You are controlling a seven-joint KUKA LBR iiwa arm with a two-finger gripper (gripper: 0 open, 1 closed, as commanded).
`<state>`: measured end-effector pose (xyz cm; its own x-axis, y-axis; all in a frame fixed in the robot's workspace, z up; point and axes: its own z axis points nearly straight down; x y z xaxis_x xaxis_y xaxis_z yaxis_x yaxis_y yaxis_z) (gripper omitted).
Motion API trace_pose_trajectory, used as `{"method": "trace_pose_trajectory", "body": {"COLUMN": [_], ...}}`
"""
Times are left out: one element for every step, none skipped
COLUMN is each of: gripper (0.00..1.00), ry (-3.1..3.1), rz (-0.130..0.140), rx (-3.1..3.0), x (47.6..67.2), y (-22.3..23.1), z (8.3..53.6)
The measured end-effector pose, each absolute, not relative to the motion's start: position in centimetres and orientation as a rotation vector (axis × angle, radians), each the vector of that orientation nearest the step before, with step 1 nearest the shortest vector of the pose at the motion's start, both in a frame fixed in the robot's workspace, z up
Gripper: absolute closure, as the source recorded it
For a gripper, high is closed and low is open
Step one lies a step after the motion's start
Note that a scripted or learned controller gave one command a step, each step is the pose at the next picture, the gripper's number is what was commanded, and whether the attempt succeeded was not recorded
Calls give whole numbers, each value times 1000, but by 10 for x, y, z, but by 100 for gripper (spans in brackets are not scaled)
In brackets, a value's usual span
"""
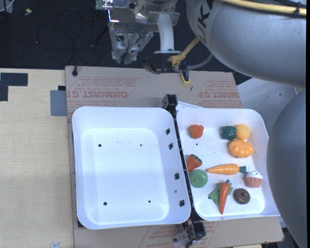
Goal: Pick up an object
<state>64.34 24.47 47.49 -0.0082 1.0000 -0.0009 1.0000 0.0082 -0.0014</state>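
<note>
The right bin [261, 119] holds several toy foods. A red tomato [196, 131] lies at its back left, with a dark green piece [228, 133] and a yellow ball [243, 132] at the back right. Below them are an orange pumpkin [241, 149], a red pepper [193, 162], a green apple [199, 178], a lying carrot [225, 169], a cupcake [253, 179], a second carrot [222, 196] and a brown donut [241, 196]. My gripper [128, 48] hangs high beyond the far edge of the bench, above the left bin's back side and well away from the toys.
The left bin [77, 138] sits beside the right one, with a black clamp strip [176, 159] between them. Both rest on a cardboard sheet [119, 87]. The grey arm [248, 30] spans the upper right. A wooden bench top [26, 164] extends left.
</note>
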Motion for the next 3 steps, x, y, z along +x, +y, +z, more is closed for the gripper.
{"method": "trace_pose_trajectory", "body": {"gripper": [100,100,100], "ry": [-2231,-2232,-2215], "rz": [2,2,17], "rx": [-2211,-2210,-2223], "x": [643,640,644], "y": [245,245,192], "z": [506,539,476]}}
